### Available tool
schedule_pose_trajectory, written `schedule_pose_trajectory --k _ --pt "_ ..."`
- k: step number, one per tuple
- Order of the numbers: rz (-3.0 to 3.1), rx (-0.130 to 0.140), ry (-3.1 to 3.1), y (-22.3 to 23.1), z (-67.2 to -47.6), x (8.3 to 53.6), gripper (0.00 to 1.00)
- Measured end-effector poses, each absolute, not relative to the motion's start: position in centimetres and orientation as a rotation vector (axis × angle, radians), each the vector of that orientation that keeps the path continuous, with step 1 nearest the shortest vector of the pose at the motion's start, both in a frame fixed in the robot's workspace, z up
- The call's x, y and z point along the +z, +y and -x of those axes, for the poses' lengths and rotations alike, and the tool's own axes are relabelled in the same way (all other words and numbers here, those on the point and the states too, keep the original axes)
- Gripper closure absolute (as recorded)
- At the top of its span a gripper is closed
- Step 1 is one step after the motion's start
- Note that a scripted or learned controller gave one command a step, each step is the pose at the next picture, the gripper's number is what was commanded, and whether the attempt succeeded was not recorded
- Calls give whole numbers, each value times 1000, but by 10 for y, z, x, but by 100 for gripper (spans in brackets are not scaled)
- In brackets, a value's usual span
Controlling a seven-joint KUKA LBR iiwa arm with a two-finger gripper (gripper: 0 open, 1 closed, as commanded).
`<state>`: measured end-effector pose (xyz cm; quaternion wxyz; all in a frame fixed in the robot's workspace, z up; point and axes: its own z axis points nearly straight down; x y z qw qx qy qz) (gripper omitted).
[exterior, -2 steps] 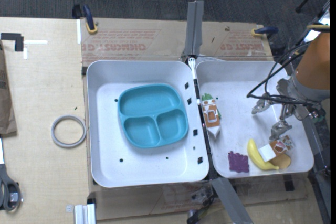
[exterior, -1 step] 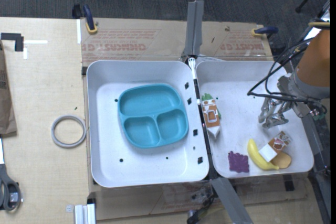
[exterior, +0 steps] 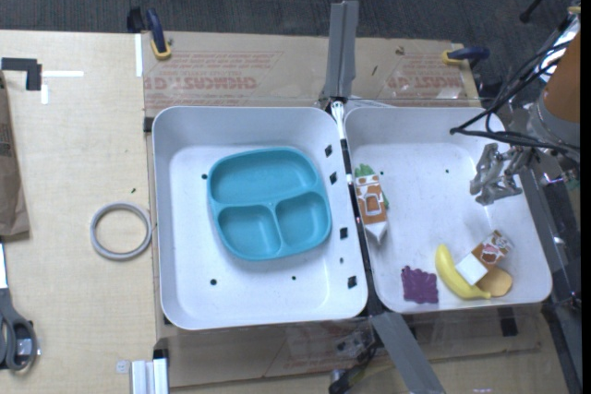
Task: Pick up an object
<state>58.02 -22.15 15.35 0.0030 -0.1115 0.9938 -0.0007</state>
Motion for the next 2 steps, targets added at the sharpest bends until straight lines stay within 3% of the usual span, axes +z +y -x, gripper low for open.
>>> schedule_pose_trajectory --k 1,2 --pt "390 -1 3112 -214 -628 93 100" --pt "814 -2 3029 -221 -614 93 100"
